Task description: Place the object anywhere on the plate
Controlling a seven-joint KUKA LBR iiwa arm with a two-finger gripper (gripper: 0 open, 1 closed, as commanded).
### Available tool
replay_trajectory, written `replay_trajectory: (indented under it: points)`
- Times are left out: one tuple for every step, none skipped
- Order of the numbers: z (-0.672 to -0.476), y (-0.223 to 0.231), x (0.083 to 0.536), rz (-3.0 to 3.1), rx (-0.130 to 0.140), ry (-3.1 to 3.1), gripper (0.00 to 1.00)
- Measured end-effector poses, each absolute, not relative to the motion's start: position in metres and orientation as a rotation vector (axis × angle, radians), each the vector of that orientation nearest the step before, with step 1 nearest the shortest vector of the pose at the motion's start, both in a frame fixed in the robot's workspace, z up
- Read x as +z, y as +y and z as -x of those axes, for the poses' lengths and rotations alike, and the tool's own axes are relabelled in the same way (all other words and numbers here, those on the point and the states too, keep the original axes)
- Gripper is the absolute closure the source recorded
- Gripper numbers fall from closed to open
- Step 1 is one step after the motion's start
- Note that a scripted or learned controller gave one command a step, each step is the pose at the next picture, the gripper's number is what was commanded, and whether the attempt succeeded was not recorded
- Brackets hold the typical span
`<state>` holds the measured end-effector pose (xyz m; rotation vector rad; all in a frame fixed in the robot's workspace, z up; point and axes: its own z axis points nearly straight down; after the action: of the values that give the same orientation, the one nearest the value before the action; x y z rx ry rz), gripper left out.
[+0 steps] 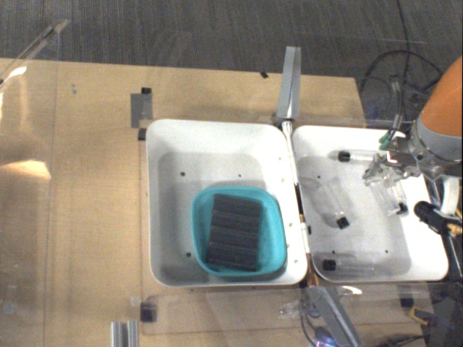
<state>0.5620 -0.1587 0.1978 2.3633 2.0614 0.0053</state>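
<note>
A teal square plate [273, 226] lies in the front half of the left white bin [166, 194]. On it rests a dark grey ribbed block [235, 231], lying flat and nearly filling the plate's middle. My gripper [387, 166] hangs over the back right part of the right bin [427, 262], far to the right of the plate and apart from the block. The orange band of the arm [445, 107] is at the view's right edge.
Several clear tubes with black caps lie in the right bin, one at the back [347, 155], one near the middle [340, 220], one at the front [333, 265]. A grey metal post [290, 85] stands behind the seam between the bins. Cables [391, 71] loop at the back right.
</note>
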Motion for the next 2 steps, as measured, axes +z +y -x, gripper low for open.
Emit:
replay_trajectory:
  points:
    - [-0.527,-0.092,0.178,-2.400,0.003,2.025,1.00]
    - [-0.559,-0.039,0.217,-2.284,0.008,2.150,1.00]
